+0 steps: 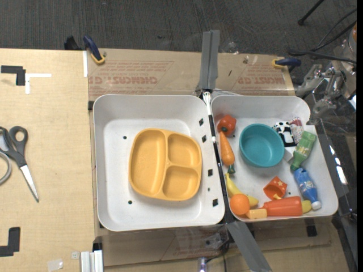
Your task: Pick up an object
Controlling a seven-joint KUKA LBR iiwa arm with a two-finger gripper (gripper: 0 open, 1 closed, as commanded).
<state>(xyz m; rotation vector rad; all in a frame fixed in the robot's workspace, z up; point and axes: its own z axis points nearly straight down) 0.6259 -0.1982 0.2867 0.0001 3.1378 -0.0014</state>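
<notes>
Two white bins on the tabletop. The jaws lie within the blurred metal assembly at the upper right; whether they are open or closed cannot be told, and nothing is seen held. Just below and left of them, the right bin is shown holding a teal bowl, carrot, orange, blue bottle and green bottle. Farther left, a yellow divided plate is seen in the left bin.

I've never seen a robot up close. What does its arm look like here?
The arm at the right edge is grey, shiny metal, blurred, with black cables looping above it. A small orange patch shows near its top. Markings are too blurred to tell.
</notes>
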